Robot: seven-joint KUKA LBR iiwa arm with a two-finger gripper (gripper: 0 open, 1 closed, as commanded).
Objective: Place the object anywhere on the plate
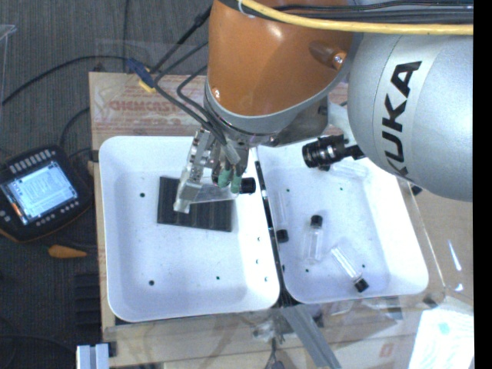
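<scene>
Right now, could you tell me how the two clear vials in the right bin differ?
The upper vial stands nearly vertical in the image with its black cap at the top end; the lower vial lies diagonally with its cap at the lower-right end. Both are clear with black caps, in the right bin.

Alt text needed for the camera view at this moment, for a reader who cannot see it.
The gripper of a grey and orange KUKA arm hangs over a dark rectangular plate in the left white bin, with a clear vial at its tips. Two clear black-capped vials lie in the right bin.
</scene>
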